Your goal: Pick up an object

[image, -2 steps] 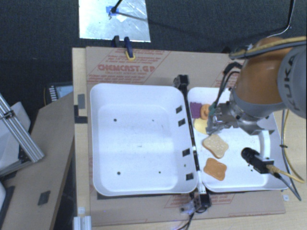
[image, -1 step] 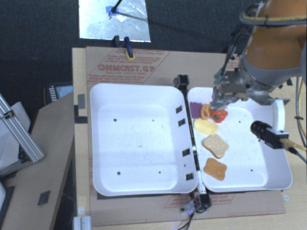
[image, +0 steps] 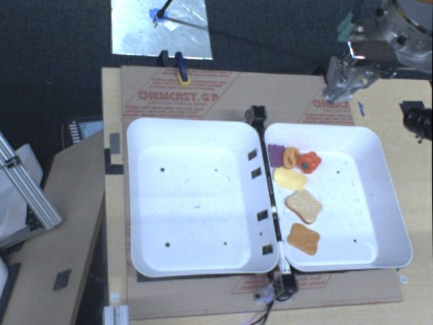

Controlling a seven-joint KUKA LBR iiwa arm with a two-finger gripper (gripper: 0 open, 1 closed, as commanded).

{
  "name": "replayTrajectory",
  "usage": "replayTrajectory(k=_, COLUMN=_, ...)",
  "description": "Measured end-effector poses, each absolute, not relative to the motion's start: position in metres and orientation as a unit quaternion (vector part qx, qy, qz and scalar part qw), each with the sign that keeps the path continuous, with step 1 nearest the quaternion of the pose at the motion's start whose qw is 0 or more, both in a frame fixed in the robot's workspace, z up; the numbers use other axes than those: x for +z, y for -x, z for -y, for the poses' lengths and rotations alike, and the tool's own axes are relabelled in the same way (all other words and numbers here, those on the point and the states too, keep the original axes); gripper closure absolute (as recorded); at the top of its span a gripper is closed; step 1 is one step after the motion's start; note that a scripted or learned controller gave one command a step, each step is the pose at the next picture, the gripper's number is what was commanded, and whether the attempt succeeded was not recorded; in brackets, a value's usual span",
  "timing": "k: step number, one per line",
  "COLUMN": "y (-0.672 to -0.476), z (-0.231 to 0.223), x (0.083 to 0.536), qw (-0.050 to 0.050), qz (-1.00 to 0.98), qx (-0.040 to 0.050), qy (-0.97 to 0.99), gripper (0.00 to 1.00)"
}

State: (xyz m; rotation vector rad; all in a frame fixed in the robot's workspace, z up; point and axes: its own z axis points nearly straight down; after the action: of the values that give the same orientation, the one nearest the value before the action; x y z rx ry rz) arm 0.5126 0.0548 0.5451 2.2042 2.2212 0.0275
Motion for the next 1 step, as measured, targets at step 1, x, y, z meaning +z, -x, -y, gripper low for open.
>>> replayTrajectory(k=1, y=-0.4842, z=-0.1652, x=0.4334, qw=-0.003, qz=-0.712, qx=-0.0026, qy=-0.702, gripper=1.0)
